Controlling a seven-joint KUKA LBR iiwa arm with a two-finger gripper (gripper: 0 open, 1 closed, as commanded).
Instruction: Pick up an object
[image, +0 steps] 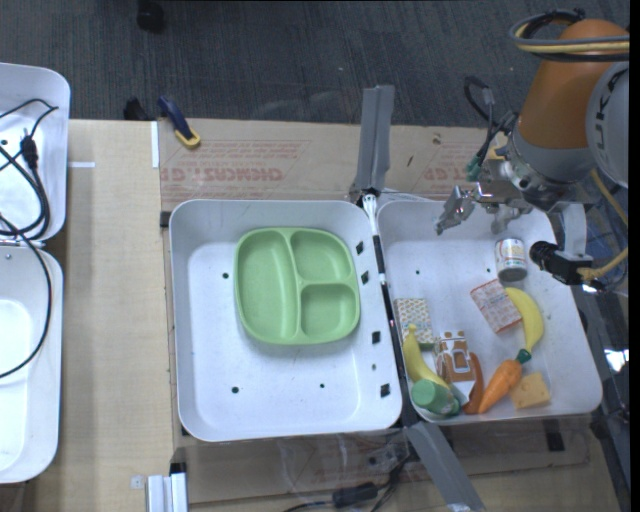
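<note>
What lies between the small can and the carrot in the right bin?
In the camera view, the pink packet and a banana lie between the small can and the carrot.

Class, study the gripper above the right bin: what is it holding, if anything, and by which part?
Nothing is held. The gripper hangs above a bare corner of the right bin, nothing between its fingers, apart from the small can.

Two shallow white plastic bins side by side. The left bin (200, 330) has a green three-compartment plate (297, 284) sitting about mid-bin, toward the back. The right bin (420, 240) is crowded along its front: yellow banana (421, 362) at the left wall, orange carrot (498, 384) right of it, cheese wedge (531, 390) at the front-right corner, small tin can (511, 258) further back.
</note>
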